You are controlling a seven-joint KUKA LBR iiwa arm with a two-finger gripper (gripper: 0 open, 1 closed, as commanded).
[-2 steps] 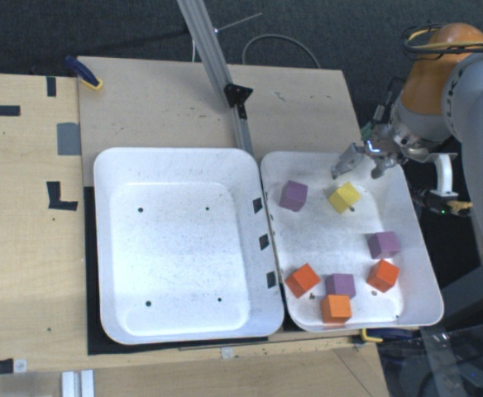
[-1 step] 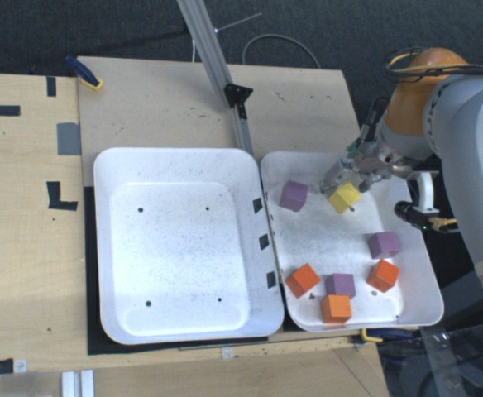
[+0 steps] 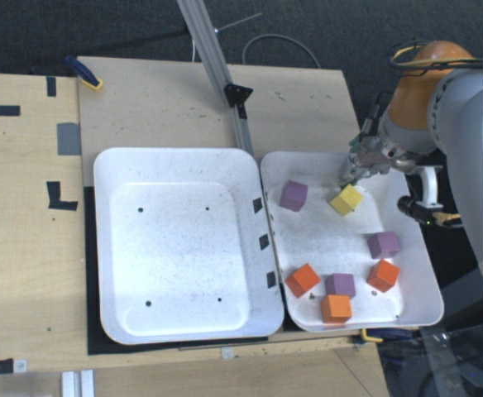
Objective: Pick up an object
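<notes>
My gripper (image 3: 358, 173) hangs over the far part of the right bin (image 3: 419, 259), on the grey arm with its orange band coming in from the right. A yellow block (image 3: 346, 199) lies tilted just in front of and below the gripper tip, touching it or very close; I cannot tell which. A purple block (image 3: 293, 195) sits to the left of the yellow one. Toward the near side lie a purple block (image 3: 383, 243), an orange block (image 3: 383, 275), another orange block (image 3: 303, 279), a purple block (image 3: 340, 285) and an orange block (image 3: 336, 307).
The left bin (image 3: 109, 222) adjoins the right one along a shared rim. A slanted metal pole (image 3: 212, 56) ends in a black clamp behind the bins. A blue-and-yellow clip (image 3: 84, 73) lies at the bench's far left corner.
</notes>
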